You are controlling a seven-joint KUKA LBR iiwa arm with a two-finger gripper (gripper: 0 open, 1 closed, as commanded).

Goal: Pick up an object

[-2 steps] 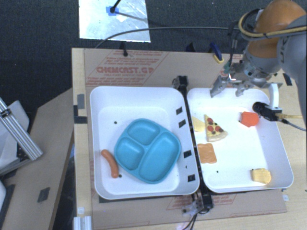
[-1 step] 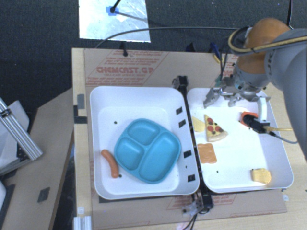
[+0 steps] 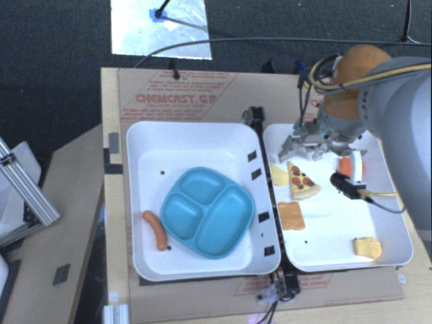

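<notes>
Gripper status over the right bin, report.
Gripper low over right bin, above pizza slice. Nothing seen between fingers. Toast slice nearby, clear of approach.

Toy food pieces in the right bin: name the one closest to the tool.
The triangular pizza slice with red dots lies just below the tool; the orange toast square and the yellow piece in the corner lie farther off.

Over the right bin [image 3: 395,238], the claw [image 3: 302,148] hangs just above a pizza slice [image 3: 302,181]. A blue divided plate [image 3: 206,211] and a sausage [image 3: 156,230] lie in the left bin [image 3: 145,181].
</notes>
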